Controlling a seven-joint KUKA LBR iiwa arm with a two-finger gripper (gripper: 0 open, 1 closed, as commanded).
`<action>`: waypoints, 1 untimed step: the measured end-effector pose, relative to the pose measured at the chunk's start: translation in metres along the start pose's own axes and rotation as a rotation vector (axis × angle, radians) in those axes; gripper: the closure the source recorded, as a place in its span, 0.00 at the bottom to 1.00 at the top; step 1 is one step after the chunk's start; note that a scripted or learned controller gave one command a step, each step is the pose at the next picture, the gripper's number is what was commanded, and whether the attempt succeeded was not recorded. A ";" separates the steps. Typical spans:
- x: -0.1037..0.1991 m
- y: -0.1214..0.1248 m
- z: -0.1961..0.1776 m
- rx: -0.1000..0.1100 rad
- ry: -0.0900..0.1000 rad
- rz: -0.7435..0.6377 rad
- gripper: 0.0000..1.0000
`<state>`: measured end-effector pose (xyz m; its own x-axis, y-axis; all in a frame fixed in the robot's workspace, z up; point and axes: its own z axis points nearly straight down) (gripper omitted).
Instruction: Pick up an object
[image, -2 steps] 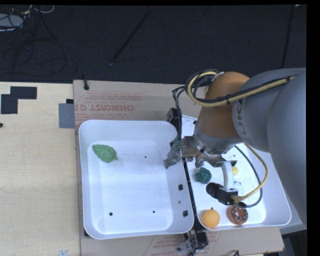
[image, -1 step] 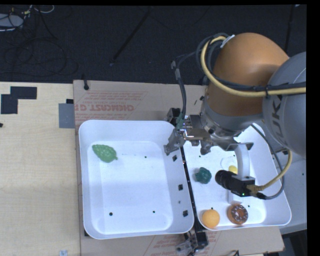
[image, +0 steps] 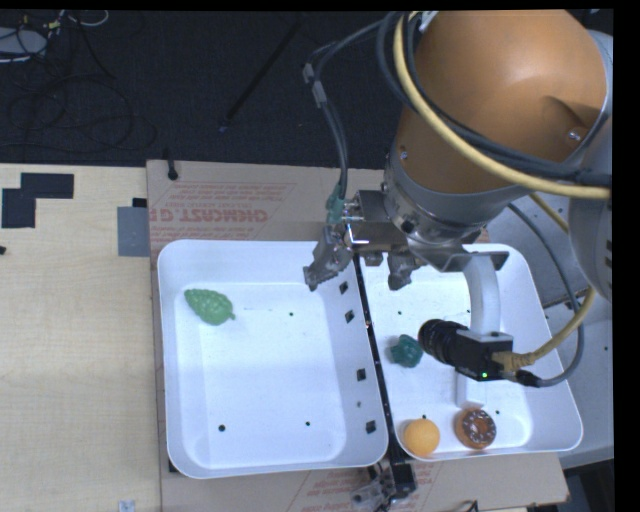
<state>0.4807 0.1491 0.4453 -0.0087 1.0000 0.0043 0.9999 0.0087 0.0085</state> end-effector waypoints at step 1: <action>0.064 -0.004 -0.098 0.001 0.000 0.000 0.00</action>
<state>0.4755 0.2127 0.5435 -0.0087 1.0000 0.0045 0.9999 0.0087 0.0071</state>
